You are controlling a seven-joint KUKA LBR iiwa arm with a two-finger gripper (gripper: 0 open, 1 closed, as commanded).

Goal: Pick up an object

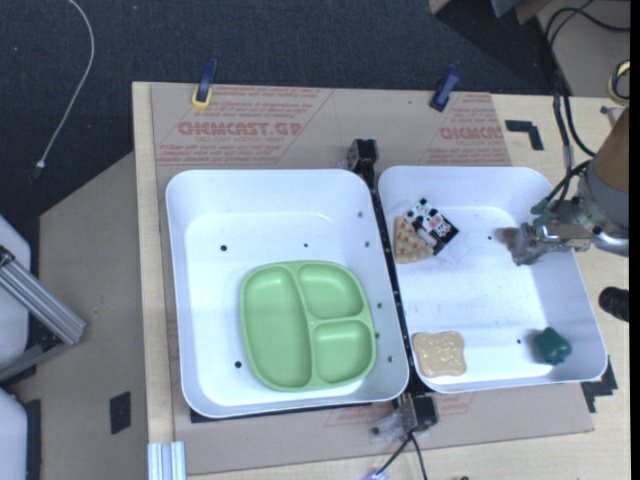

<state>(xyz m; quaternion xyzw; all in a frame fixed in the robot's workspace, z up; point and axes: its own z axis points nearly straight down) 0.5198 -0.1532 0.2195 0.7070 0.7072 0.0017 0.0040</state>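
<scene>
In the right bin point(470, 308) lie a tan waffle-like piece point(407, 238), a small black-and-white object point(434, 224) touching it, a beige toast slice point(439, 354) at the front, and a dark green object point(551, 346) in the front right corner. My gripper point(522, 244) hangs over the right bin's right half, reaching in from the right edge. It is apart from every object, and nothing is between its fingers.
The left bin point(200, 218) holds a green three-compartment plate point(307, 323). A black clamp point(362, 154) sits at the back where the bins meet. Cables run at the far right behind the arm.
</scene>
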